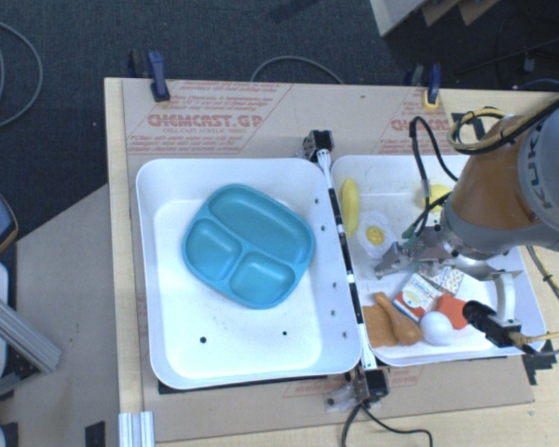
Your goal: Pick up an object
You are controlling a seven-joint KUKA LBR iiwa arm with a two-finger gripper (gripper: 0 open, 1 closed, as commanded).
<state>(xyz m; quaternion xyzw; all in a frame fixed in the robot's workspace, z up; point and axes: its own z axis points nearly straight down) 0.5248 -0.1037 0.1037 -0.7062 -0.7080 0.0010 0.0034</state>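
Two bins (158,250) on the surface; my gripper (398,254) sits low in the right one, beside a yellow item (350,203); finger state unreadable.

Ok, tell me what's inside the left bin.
The left bin holds one blue divided plate, with three compartments. What lies beneath the plate is hidden.

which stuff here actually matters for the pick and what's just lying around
In play for the pick:
- gripper, low in the right bin among the clutter
- yellow banana-like toy
- fried egg toy
- brown drumstick-like piece
- white egg

Just lying about:
- blue divided plate in the left bin
- blue clamps on the bench edge
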